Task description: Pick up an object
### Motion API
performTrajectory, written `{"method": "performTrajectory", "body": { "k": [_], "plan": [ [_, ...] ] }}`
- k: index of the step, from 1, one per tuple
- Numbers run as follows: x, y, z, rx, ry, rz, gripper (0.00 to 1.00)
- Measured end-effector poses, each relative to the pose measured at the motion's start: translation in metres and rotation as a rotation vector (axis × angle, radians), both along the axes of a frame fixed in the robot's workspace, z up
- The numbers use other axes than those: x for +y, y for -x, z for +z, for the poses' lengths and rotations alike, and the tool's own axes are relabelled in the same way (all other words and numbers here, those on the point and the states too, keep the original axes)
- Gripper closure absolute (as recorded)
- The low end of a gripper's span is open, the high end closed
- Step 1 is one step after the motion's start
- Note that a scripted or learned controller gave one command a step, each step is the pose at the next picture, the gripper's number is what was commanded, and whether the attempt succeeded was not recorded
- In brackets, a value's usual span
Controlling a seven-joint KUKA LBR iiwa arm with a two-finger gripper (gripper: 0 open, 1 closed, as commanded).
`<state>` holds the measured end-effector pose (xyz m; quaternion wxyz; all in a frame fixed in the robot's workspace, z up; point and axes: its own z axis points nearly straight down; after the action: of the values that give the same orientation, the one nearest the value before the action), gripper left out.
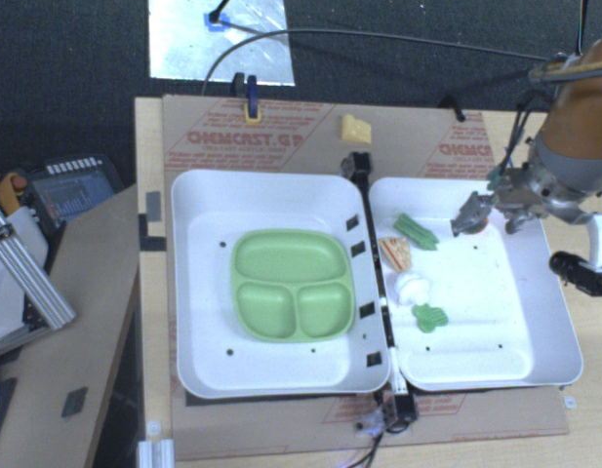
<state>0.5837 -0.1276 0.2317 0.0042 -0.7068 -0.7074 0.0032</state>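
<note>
In the right bin (535,359) lie several small objects near its left side: a long green piece (416,230), a tan and red piece (396,253), a white piece (411,286) and a small green piece (429,316). My gripper (491,215) hangs over the upper part of the right bin, to the right of the long green piece and apart from it. Its fingers are spread, with nothing between them.
The left bin (198,261) holds a green divided tray (291,284). A black hinge strip (371,271) runs between the bins. A yellow block (356,129) sits on the cardboard behind the bins. A black clamp (579,271) juts in at the right.
</note>
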Motion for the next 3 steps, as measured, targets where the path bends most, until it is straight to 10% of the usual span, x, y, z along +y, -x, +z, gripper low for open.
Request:
{"method": "performTrajectory", "body": {
  "k": [1,3],
  "plan": [
    [0.0,-0.002,0.007,-0.012,0.001,0.002,0.0],
    [-0.005,-0.007,-0.097,-0.01,0.001,0.0,0.0]
  ]
}}
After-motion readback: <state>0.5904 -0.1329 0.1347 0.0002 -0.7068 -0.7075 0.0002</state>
